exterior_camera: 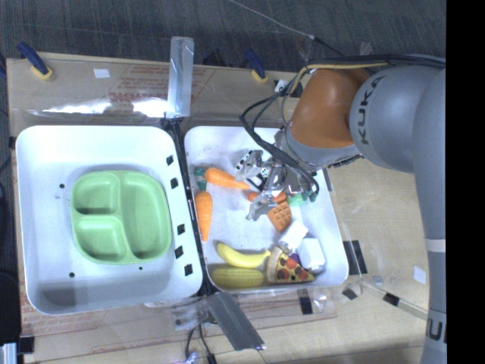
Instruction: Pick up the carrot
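Camera view: whether the jaws (265,196) are open cannot be told. Two carrots (222,178) (204,212) lie nearby, so the waffle (279,215) could be seized instead.

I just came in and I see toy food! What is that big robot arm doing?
The grey arm reaches into the right bin, which holds toy food. Its tool hangs over the middle, near a waffle piece. Two carrots lie by the bin's left side, apart from the tool. A banana and corn sit at the front. The left bin holds a green tray.
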